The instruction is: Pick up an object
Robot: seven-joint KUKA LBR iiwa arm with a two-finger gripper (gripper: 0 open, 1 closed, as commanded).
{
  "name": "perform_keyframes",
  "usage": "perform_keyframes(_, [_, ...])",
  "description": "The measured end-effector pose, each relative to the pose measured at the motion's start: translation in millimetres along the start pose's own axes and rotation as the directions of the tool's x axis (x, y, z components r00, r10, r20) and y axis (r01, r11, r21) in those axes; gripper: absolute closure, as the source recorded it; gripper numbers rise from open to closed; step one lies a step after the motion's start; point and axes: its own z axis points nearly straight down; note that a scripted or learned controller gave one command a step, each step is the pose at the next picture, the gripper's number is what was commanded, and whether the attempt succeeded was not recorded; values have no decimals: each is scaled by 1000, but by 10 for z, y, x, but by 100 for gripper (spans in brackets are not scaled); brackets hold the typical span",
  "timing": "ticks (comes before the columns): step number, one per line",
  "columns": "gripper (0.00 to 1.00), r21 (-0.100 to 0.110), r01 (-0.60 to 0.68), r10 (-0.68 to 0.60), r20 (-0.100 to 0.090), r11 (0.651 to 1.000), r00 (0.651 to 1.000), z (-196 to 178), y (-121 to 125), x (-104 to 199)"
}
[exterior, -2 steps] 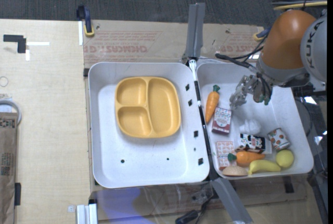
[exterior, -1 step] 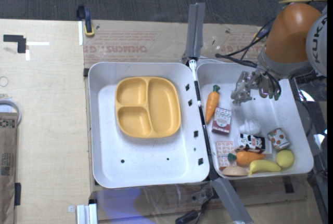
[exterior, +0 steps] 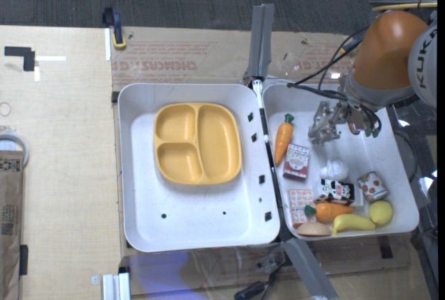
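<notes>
You're looking at the pincer (exterior: pixel 325 126) hanging over the upper part of the right bin (exterior: pixel 407 173), and nothing sits between its metal tips, so by my read the pick is not yet made. Whether those tips stand wide or narrow, you can't tell from this angle; the wrist metal is a jumble against the white floor.

Now the candidates. Just to the pincer's left lies the carrot (exterior: pixel 282 140), green top pointing up the bin, close by but not touching. Below and slightly left of the pincer sits the small red carton (exterior: pixel 297 161), right beside the carrot's tip. Directly below the pincer there's a pale whitish lump (exterior: pixel 335 169), too washed out for you to name. Further below is the crowd along the bin's near wall: a black-and-white box (exterior: pixel 337 190), a second orange carrot (exterior: pixel 332 209), a banana (exterior: pixel 352 223), a lemon (exterior: pixel 380 212) and a red spotted box (exterior: pixel 372 186) off to the lower right.

Far to the pincer's left, the left bin (exterior: pixel 139 222) carries the yellow divided plate (exterior: pixel 198 143), well apart from the action.

So the tally for you: approach looks done, hovering in place; descent, closure and lift all remain. The nearest carrot seems the likeliest target, though that's a guess.
</notes>
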Motion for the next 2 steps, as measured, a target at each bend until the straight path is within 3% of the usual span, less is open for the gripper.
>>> perform_keyframes(1, [100,1,187,-187,4,982,982,-228,-272,-130])
perform_keyframes(2, [100,-1,414,-414,1,910,910,-2,-328,182])
